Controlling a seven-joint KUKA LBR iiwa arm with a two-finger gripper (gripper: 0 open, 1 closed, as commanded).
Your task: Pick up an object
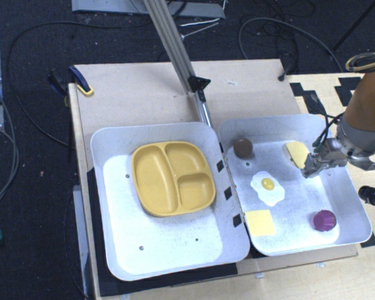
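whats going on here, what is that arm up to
A grey robot arm reaches in from the right, its gripper low over the right bin, beside a pale yellow piece. Nothing is visibly held. Also in that bin: a toy fried egg, a brown ball, a yellow square and a purple item. The left bin holds a yellow divided plate.

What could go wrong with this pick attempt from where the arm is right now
1. The gripper sits at the edge of the pale yellow piece, so it may only clip that edge and nudge the piece instead of lifting it.
2. That piece lies near the back wall of the right bin; a push could wedge it against the wall.
3. The fried egg lies close by and could get bumped if the arm sweeps toward it.
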